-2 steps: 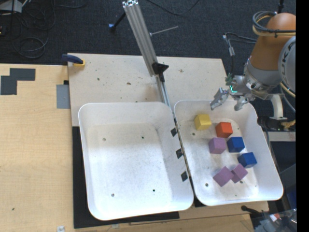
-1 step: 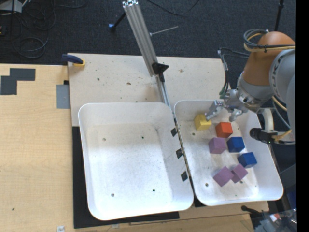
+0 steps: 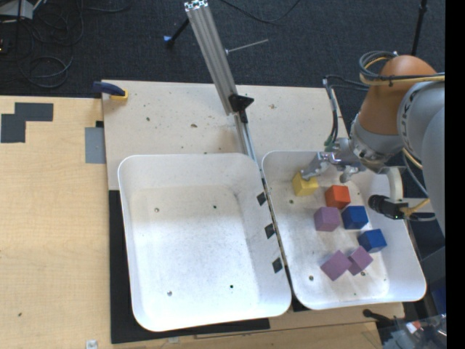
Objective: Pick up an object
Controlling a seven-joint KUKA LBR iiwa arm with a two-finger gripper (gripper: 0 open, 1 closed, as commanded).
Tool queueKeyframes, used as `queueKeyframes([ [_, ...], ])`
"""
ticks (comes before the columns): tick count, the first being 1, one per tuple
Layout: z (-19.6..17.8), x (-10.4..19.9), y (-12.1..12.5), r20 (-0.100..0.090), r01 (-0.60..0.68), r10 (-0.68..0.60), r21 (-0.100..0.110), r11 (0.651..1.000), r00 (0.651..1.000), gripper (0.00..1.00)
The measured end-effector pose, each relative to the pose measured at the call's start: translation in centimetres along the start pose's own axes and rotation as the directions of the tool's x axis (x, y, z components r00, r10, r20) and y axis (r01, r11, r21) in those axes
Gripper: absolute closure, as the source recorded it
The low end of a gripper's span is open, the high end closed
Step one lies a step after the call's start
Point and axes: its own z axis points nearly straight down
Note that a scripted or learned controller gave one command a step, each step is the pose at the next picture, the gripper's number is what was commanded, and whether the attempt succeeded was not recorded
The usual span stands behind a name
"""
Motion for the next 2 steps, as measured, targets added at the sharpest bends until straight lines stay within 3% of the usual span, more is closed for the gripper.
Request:
queueKeyframes([
  [1,-1.0,0.0,0.1,-0.001,0.001,-0.001,-0.002,1.000,1.000,1.00],
  [2,-7.2,-0.2,-0.2,-0.003,-0.001,0.001,0.013,1.000,1.000,1.00],
])
